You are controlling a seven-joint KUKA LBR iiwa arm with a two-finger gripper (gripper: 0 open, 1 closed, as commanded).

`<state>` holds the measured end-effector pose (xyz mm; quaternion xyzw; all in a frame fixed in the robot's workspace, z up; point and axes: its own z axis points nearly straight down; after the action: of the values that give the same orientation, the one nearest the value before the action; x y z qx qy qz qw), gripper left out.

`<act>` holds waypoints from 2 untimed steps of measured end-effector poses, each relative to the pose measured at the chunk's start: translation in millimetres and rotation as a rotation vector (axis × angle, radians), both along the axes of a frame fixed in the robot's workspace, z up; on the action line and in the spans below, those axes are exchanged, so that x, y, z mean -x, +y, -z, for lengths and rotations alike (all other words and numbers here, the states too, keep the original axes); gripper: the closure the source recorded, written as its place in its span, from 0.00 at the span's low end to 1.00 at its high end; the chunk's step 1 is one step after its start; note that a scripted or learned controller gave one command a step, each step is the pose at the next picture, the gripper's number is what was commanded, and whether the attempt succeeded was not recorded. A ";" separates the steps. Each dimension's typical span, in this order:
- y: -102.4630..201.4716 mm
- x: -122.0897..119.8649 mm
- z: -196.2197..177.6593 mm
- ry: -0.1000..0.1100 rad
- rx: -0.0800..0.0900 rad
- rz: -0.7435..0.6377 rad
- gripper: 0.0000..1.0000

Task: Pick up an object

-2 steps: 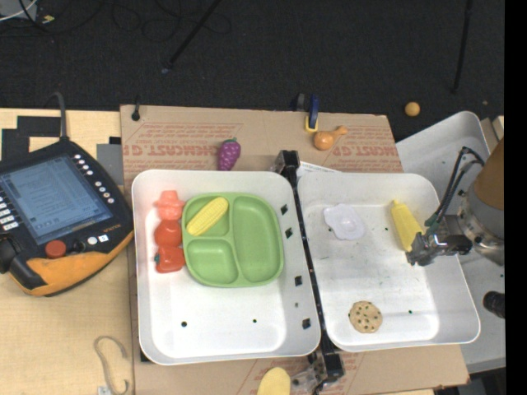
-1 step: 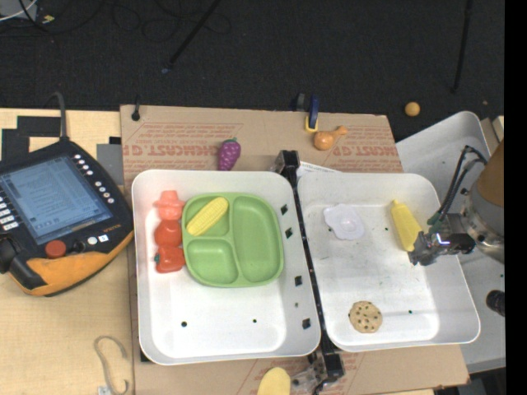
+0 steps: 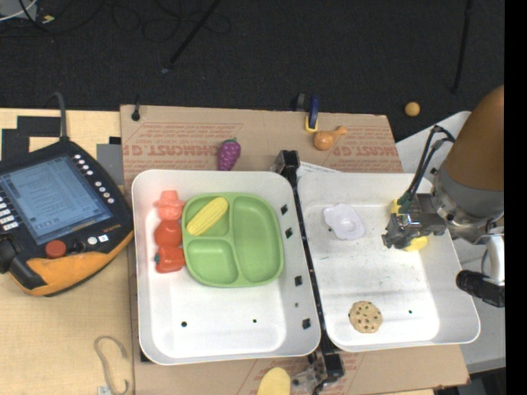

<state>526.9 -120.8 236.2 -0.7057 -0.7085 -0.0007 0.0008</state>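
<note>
While the gripper [image 3: 405, 235] hung low over the right bin [image 3: 449, 323], a small yellow object [image 3: 418, 243] peeked out underneath; looked light and slick, best pinched across its middle.

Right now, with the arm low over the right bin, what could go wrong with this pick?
1. The pincer sits against a yellow object close to the right bin's far-right wall; it may slip away or jam there.
2. The clear cup lies nearby; a sideways move could knock it.
</note>
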 end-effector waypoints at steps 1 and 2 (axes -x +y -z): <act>51.5 -32.8 6.5 0.001 -0.001 0.000 1.00; 101.8 -52.6 19.3 0.002 0.001 0.002 1.00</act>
<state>579.5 -19.0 216.9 -0.7062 -0.7080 0.0002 0.0010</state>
